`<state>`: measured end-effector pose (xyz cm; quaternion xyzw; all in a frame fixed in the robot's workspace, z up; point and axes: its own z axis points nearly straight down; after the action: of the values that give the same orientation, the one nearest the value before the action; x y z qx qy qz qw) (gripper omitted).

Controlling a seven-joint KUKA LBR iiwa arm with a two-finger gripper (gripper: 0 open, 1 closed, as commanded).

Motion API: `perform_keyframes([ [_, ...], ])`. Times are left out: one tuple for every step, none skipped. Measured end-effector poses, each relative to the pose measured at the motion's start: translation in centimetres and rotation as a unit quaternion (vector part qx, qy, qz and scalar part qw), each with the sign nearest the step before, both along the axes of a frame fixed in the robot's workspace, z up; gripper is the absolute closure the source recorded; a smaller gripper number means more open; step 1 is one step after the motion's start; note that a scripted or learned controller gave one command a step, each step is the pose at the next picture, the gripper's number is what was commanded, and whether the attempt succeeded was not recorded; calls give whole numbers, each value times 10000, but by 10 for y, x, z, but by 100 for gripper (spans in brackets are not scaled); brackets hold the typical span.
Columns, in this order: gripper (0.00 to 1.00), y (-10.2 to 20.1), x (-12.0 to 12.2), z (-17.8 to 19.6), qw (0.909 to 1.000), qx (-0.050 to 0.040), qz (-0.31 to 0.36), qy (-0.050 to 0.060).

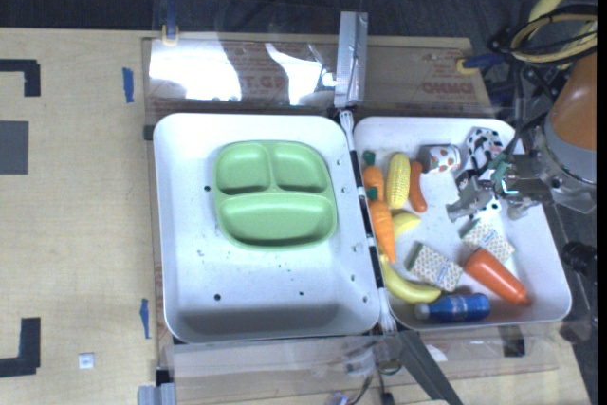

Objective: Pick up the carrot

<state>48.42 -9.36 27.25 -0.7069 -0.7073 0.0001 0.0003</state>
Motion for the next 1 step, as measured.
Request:
perform_keyframes([
  [0,13,21,5,9782,-4,-2078,-5],
])
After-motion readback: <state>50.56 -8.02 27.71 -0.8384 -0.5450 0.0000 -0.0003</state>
